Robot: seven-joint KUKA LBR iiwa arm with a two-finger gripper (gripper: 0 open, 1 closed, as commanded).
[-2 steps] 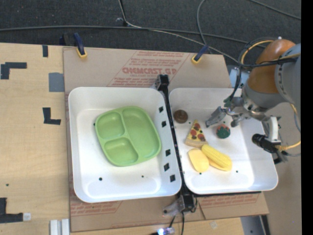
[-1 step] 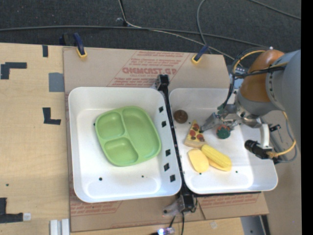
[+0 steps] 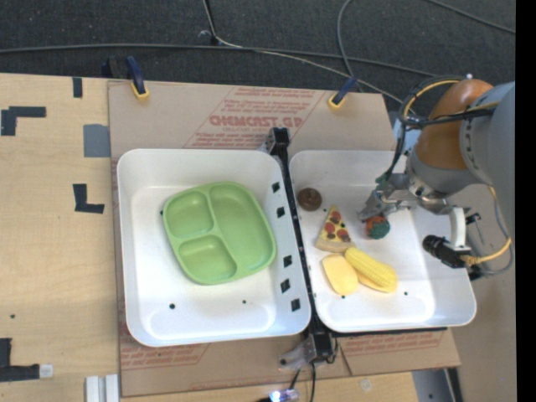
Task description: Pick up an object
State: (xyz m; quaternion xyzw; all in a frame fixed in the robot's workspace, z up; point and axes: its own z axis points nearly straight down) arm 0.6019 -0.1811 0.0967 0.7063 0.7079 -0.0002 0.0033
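Over the right bin (image 3: 435, 312), end effector (image 3: 374, 216) sits low on a small red-green toy (image 3: 378, 227), near the bin's middle right; whether it grips, cannot tell. Toy judged light, hard plastic, rounded, likely slippery; best pinched across its middle. Count: one brown ball (image 3: 309, 198), one pizza slice (image 3: 334, 230), one corn (image 3: 370, 269), one yellow piece (image 3: 340, 275). Left bin (image 3: 142, 308): one green tray (image 3: 219, 232).
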